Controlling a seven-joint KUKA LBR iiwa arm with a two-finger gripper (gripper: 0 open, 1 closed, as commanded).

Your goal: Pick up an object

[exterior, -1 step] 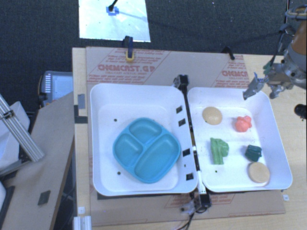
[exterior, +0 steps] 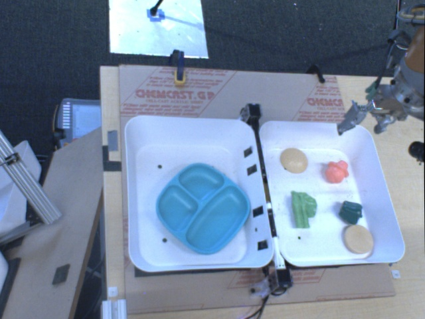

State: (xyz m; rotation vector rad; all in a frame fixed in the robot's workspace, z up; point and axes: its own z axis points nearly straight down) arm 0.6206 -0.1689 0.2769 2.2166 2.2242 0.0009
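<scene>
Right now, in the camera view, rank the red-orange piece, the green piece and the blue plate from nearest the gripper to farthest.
From the gripper, above the right bin's far corner:
1. Red-orange piece, right bin, far side.
2. Green piece, right bin, middle.
3. Blue plate, left bin.

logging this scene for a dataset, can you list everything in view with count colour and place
white bins: 2, white, side by side on the bench
divided plate: 1, blue, in the left bin
round bun-like item: 1, tan, right bin, far left part
pink-red item: 1, right bin, far right part
green leafy item: 1, green, right bin, middle left
dark green item: 1, right bin, right side
flat round item: 1, tan, right bin, near right corner
cardboard sheet: 1, brown with red print, under the bins
clamp: 1, yellow and dark, cardboard's far edge
gripper: 1, grey metal, above the right bin's far right corner, holding nothing
</scene>
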